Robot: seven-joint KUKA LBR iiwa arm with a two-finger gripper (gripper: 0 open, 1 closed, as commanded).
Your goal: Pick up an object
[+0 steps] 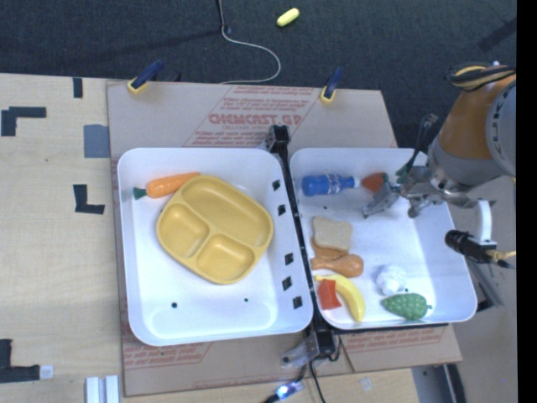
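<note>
gripper [393, 198]: we see it low over the right bin's [436, 250] back part, fingers spread, nothing between them
orange piece [374, 180]: just behind-left of the gripper, closest thing to it
blue bottle [329, 184]: lying flat, a bit further left of the gripper
bread slice [332, 234]: left and nearer the camera than the gripper, chicken drumstick [340, 264] just past it
front edge stuff: white lump [390, 279], green veg [408, 306], banana [351, 296], red piece [327, 293], all well apart from the gripper
left bin [201, 309]: far left of the gripper, holds yellow divided plate [215, 228] and a carrot [168, 185]
</note>
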